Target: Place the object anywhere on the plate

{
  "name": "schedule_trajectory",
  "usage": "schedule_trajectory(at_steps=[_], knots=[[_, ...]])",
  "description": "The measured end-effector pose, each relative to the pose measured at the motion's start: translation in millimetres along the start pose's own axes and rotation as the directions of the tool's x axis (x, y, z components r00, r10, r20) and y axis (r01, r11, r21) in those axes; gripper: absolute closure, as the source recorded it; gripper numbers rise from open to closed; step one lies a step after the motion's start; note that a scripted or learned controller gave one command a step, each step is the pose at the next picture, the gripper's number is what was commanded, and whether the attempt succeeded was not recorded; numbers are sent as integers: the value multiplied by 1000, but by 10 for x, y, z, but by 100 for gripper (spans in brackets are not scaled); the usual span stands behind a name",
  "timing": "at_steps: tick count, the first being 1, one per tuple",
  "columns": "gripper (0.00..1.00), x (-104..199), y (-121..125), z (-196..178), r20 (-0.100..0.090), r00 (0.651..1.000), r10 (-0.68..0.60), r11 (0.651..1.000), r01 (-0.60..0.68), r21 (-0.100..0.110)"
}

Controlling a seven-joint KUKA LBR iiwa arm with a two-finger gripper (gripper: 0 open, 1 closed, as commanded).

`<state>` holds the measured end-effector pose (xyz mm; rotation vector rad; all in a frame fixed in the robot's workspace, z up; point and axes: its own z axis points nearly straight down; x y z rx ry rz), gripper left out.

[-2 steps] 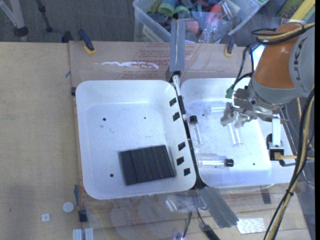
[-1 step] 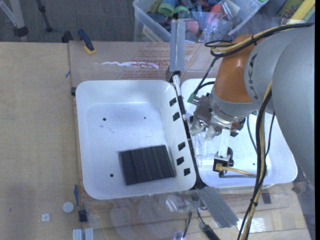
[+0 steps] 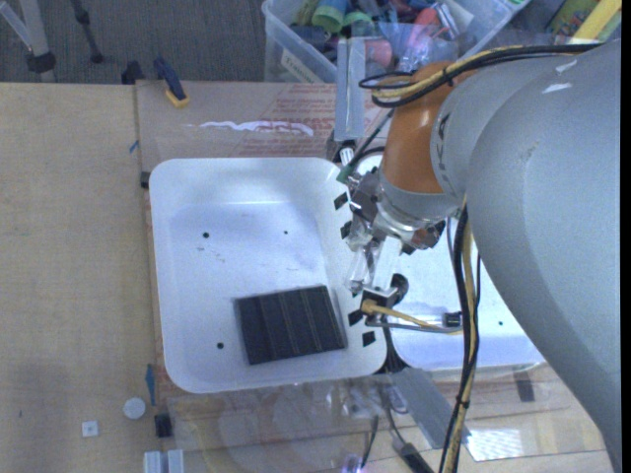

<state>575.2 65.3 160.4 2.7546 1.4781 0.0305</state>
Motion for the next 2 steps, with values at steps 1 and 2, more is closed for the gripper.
schedule_trajectory(at_steps=[1, 2], knots=[[100, 828, 450, -309, 10, 995, -101, 995, 101, 25], [100, 1538, 48, 360, 11, 996, -91, 996, 91, 27]])
